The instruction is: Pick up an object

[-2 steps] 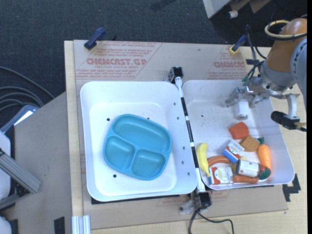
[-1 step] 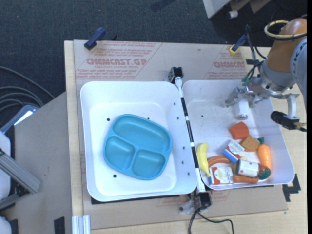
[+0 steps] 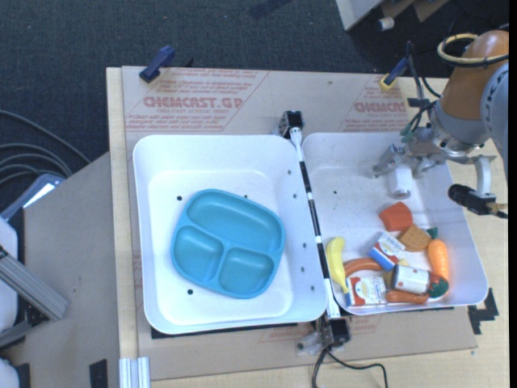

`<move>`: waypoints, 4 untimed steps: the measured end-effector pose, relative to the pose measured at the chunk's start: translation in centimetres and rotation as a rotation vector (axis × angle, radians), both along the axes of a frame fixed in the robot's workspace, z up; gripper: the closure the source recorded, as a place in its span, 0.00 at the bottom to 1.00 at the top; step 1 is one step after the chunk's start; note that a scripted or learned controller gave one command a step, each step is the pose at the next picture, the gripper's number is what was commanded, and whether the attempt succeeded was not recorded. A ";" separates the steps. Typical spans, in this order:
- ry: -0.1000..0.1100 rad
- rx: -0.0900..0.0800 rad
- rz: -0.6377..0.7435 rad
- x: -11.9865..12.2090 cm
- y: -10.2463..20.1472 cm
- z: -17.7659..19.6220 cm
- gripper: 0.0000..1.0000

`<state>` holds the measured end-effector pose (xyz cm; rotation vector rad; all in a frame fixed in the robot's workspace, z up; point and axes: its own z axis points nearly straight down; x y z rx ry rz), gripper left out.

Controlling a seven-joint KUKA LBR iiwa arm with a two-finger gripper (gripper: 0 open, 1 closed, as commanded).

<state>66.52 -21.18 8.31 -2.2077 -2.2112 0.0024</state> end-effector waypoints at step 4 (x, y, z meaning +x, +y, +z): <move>-0.004 0.003 0.001 0.1 0.0 0.1 0.00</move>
